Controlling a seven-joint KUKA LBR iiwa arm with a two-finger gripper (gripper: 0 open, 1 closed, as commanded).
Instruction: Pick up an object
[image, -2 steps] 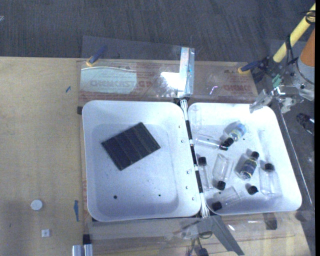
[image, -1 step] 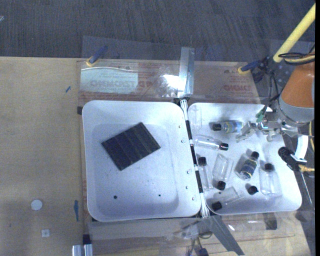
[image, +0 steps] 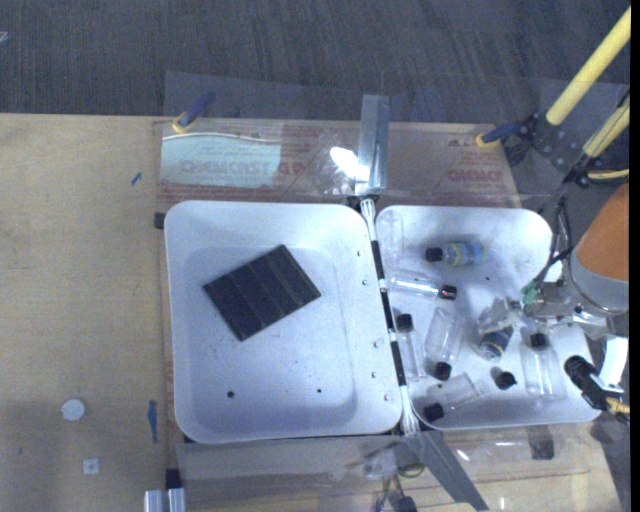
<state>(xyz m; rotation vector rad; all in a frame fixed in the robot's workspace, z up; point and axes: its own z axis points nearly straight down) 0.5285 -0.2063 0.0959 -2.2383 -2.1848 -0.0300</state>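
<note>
The right bin (image: 520, 222) holds several clear vials with black caps, lying scattered. One vial (image: 421, 289) lies near the bin's left wall and another (image: 440, 336) sits just below it. A third vial (image: 460, 391) rests by the front edge. A small bottle with a blue and yellow label (image: 461, 252) lies toward the back. My gripper (image: 522, 308) hangs low over the right side of this bin, close to a vial (image: 494, 338) and a capped vial (image: 537, 364). The wrist hides what lies under it.
The left bin (image: 200, 400) holds a dark ribbed square pad (image: 262, 291), lying flat and turned at an angle. A metal divider (image: 373, 150) stands behind the bins. The arm's orange band (image: 608, 240) overhangs the right bin's right rim.
</note>
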